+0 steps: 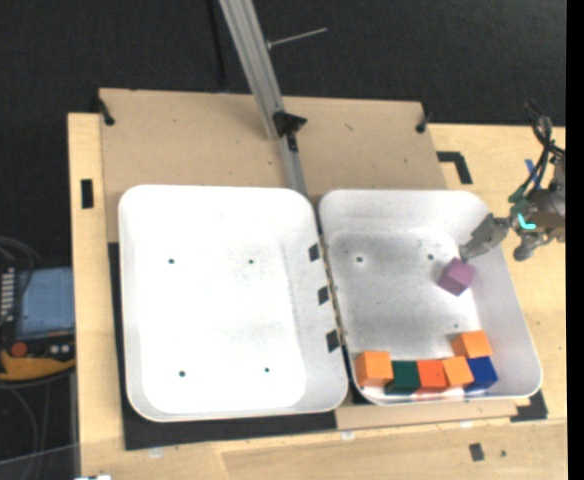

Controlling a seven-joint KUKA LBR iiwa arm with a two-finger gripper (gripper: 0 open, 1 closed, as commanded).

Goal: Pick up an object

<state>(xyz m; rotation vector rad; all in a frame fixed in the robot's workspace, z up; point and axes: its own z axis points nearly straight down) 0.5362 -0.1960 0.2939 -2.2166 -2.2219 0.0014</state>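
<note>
Low in the frame, along the right bin's (492, 268) bottom edge, sit orange (375, 366), green (405, 375) and blue (482, 371) blocks in a row. Above them a purple block (456, 277) lies alone. Right edge: the pincer (507, 238), fingers spread apart, one tip just beside it. The left bin (217, 298) lies alongside; a metal rail (257, 68) slants across the surface (372, 128) at top.

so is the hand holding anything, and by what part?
Cannot be told. The hand sits just above the purple block, apparently apart from it; no hold is visible.
</note>
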